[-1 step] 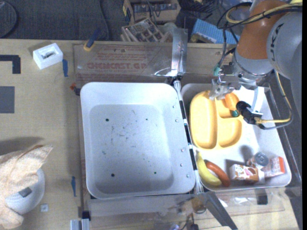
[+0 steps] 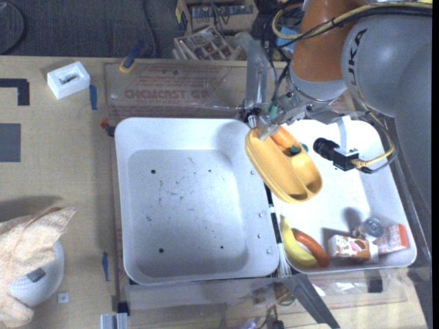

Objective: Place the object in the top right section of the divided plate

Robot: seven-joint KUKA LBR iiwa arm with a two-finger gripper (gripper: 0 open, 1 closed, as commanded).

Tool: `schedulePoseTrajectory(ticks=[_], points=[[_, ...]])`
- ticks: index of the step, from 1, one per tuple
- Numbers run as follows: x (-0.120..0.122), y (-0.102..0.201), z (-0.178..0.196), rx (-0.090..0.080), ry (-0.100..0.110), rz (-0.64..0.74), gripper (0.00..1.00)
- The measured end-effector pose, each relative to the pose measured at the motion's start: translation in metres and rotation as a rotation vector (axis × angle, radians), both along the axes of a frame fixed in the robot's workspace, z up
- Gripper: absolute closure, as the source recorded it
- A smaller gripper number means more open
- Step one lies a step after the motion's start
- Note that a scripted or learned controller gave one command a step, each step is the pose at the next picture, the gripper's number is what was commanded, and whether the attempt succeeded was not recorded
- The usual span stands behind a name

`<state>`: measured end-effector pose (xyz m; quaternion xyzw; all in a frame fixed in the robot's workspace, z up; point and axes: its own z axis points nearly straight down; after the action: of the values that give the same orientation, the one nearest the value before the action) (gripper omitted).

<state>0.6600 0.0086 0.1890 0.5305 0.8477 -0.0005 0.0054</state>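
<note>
A yellow divided plate [image 2: 288,170] lies tilted over the wall between the two bins, mostly on the right bin's side. An orange carrot-like object [image 2: 280,136] with a small teal-green piece [image 2: 296,149] beside it rests in the plate's upper section. My gripper [image 2: 266,119] hangs right at the plate's upper left rim, touching or nearly touching the orange object. The grey arm with its orange band [image 2: 322,19] comes in from the upper right and hides the back of the right bin.
The left bin [image 2: 130,142] holds just dark specks. The right bin [image 2: 391,184] has a banana [image 2: 293,244], a red sausage [image 2: 313,247], a small carton [image 2: 352,247], a clear cup [image 2: 372,226] and an orange packet [image 2: 396,235] along its front edge. A white box [image 2: 68,79] and cloth [image 2: 31,235] lie on the bench at left.
</note>
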Motion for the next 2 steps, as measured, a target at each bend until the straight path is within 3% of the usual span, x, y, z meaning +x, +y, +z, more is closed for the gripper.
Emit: schedulePoseTrajectory(ticks=[1, 2], points=[[-0.0008, 0.001, -0.0023, 0.002, 0.004, 0.001, 0.0], [-0.0008, 0.0011, -0.0023, 0.002, 0.004, 0.001, 0.0]])
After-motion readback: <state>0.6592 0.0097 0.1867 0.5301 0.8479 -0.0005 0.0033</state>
